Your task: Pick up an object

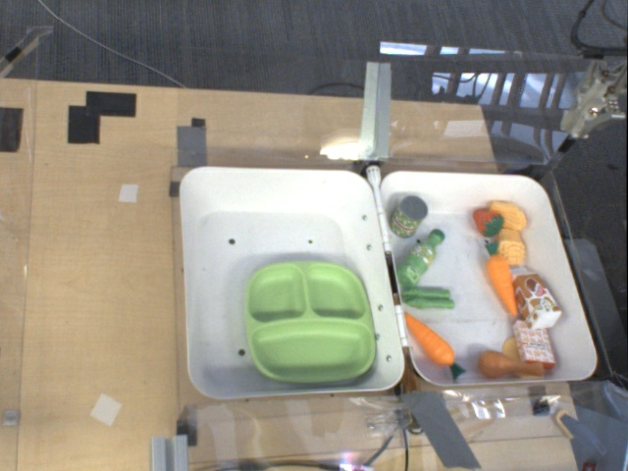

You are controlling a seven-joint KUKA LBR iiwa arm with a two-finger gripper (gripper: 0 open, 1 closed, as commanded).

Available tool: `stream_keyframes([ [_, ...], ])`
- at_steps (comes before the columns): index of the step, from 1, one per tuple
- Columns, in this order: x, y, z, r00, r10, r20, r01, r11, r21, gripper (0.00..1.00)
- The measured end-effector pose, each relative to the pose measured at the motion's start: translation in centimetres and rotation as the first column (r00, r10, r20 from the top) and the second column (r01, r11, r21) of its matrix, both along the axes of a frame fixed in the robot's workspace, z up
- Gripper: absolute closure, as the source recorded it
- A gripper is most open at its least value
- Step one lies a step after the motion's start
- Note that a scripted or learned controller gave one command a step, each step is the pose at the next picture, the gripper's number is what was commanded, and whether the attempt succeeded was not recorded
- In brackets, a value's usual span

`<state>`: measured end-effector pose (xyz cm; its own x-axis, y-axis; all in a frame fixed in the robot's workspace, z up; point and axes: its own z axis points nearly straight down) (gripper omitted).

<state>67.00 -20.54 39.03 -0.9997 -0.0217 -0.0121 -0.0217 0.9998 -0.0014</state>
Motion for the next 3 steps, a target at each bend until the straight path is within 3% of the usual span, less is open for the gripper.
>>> stream_keyframes([
  [2,-0.7,-0.1,1.6,0.998,-0.066,0.001,0.066,0.998,0.0,1.0],
  [3,-0.5,0.0,-0.2,0.987,-0.164,0.0,0.164,0.987,0.002,1.0],
])
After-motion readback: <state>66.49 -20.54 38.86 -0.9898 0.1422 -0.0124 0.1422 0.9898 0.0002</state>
